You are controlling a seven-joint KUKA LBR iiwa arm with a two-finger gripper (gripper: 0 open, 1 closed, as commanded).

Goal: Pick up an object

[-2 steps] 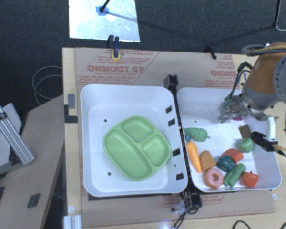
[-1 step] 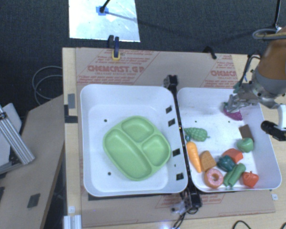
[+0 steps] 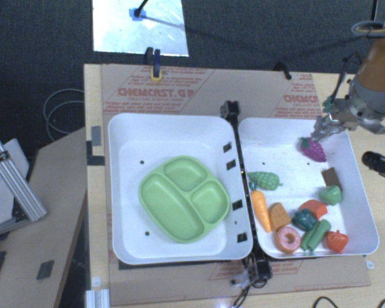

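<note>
Over in the right bin (image 3: 362, 191), the hand (image 3: 323, 129) hangs just above the purple grapes (image 3: 313, 149) near the far edge (can't tell if it's clenched or released). Left bin (image 3: 125, 172) holds a green divided plate (image 3: 183, 198).

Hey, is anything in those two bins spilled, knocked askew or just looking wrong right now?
Nothing stands out. The green divided plate lies flat in the left bin, and the toy foods sit inside the right bin, mostly bunched near its front. The purple grapes lie apart near the back, just below the gripper.
</note>
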